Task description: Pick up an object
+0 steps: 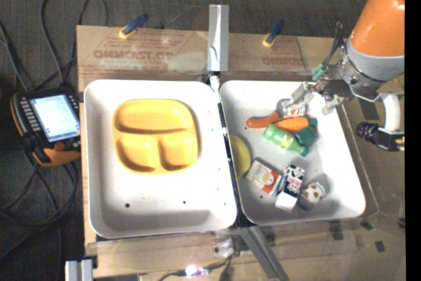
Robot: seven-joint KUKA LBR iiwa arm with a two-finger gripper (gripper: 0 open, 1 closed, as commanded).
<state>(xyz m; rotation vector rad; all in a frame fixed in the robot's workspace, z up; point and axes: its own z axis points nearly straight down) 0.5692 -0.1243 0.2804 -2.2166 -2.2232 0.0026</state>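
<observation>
1. Overhead, two shallow white plastic bins with rounded corners sit side by side on a brown cardboard-covered bench [164, 52].
2. Left bin [105, 204]: holds one yellow-orange divided tray [156, 135], glossy, rounded-square, three compartments, lying flat near the bin's centre.
3. Right bin [348, 197]: holds a loose cluster of small items.
4. Gripper [301, 97]: metallic, hanging over the upper part of the right bin, below the grey wrist and orange band of the arm [380, 23]. Whether its fingers are spread or closed cannot be told from this view; no item is seen between them.
5. Just beside the gripper tip lie an orange carrot-shaped toy [276, 121], a green cylindrical bottle [278, 135] and a teal block [306, 135], touching one another.
6. Nearer the front edge: a small orange-and-white carton [262, 176], a black-and-white patterned carton [291, 182] and a rounded red-and-white can [313, 192], close together.
7. A pale yellow rounded object [241, 153] rests against the right bin's left wall.
8. A handheld pendant with lit screen [49, 118] lies left of the bench.
</observation>
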